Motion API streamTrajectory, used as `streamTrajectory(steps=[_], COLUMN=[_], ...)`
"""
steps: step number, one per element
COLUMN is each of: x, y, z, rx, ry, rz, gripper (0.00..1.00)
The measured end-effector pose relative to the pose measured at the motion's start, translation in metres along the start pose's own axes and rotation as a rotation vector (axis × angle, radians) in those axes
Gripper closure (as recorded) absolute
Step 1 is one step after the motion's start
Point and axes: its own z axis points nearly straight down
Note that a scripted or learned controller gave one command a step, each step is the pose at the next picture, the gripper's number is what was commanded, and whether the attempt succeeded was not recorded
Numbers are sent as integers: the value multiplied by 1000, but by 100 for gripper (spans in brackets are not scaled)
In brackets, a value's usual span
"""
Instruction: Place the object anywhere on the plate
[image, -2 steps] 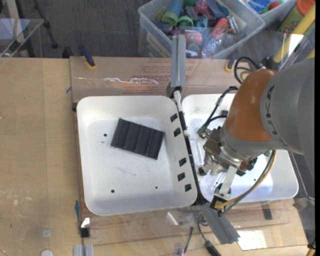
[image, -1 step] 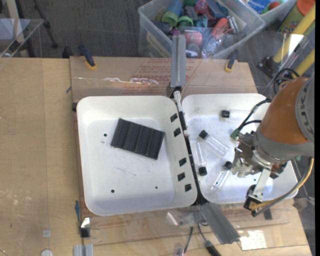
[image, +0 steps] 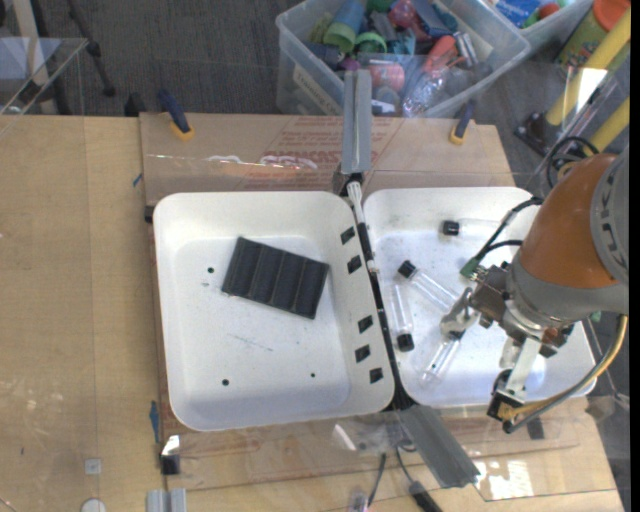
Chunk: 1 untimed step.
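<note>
The claw (image: 487, 345), made of silver metal, hangs low over the right bin (image: 420, 208) at the end of a grey arm (image: 570, 250) with a glossy orange band above the wrist. Its two fingers stand spread apart, one reaching left over the bin floor, the other pointing toward the near right rim, with nothing pinched between them.

Just left of the claw, on the right bin's scuffed white floor, lie several clear plastic tubes (image: 400, 312) with small black caps, thin and cylindrical, scattered at different angles. One tube (image: 438, 358) lies touching or just beside the left finger. A small black cube-like piece (image: 450, 228) sits apart near the far side.

In the left bin (image: 170, 330), well apart from the claw, lies a flat, dark, rectangular plate (image: 275, 277) with ribbed panels, tilted at a slant. Both bins are shallow, smooth, white, with rounded corners, resting side by side on a pale wooden tabletop (image: 70, 300). Beyond them stands a clear plastic tub (image: 300, 45) of colourful items.
</note>
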Motion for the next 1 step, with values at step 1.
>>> streamTrajectory(steps=[1], x=[74], y=[-53], z=[3], rx=[-1], ry=[0], rz=[41], gripper=[0])
